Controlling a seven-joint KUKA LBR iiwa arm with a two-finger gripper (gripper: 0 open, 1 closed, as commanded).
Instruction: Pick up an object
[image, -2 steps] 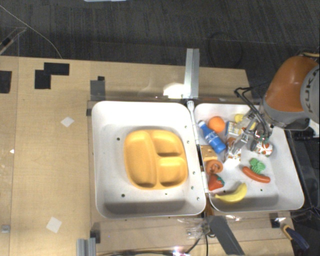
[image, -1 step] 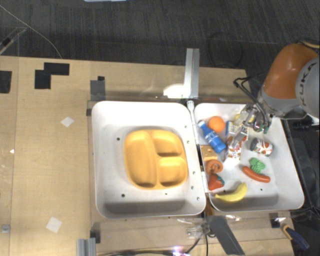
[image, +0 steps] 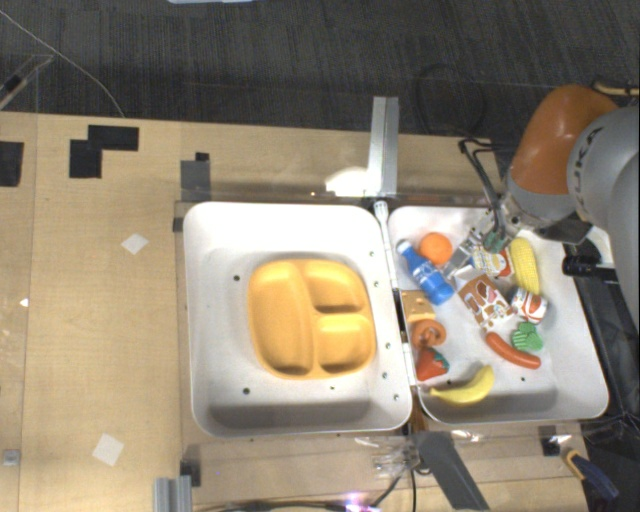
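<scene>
Hung low over right bin (image: 585, 390), gripper (image: 487, 240) beside orange ball (image: 436, 247), blue bottle (image: 425, 273), corn cob (image: 524, 264). Couldn't tell gripper state. Toys crowded, touching: likely to clip neighbour, pinch two, or close on nothing.

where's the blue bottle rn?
In the camera view, the blue bottle lies in the right bin, near its left wall, just left of the orange and above the carrot piece.
</scene>
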